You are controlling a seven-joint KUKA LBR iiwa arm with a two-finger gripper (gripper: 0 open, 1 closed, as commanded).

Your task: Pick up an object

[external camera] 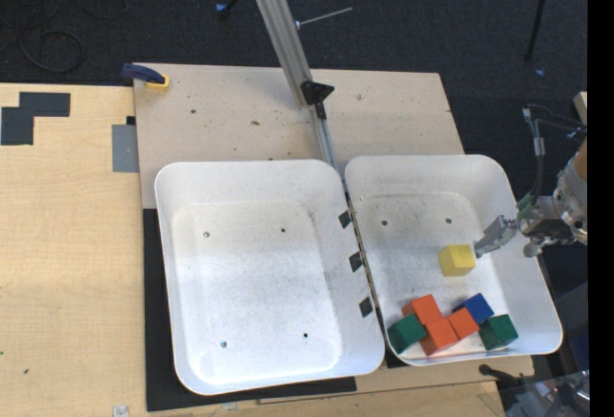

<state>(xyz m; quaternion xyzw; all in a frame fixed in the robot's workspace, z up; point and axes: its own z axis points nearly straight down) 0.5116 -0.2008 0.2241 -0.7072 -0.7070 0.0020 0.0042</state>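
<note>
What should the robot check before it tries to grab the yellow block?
1. Yellow block lies in the right bin: ok.
2. Yellow block stands apart from the cluster of orange, green and blue blocks: ok.
3. Gripper sits just right of the yellow block, above the bin: ok.
4. Fingers straddle the block: not ok, the gripper is off to one side.
5. Fingers open enough: cannot tell.
6. Block already held: not ok, nothing between the fingers.

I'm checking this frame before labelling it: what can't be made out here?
- Gripper: small and blurred at the right bin's edge; finger state unreadable.
- Arm: cut off by the frame's right side.
- Block pile: blocks overlap, so the exact count is unclear.
- Yellow block: contact with the gripper undecidable.
</note>
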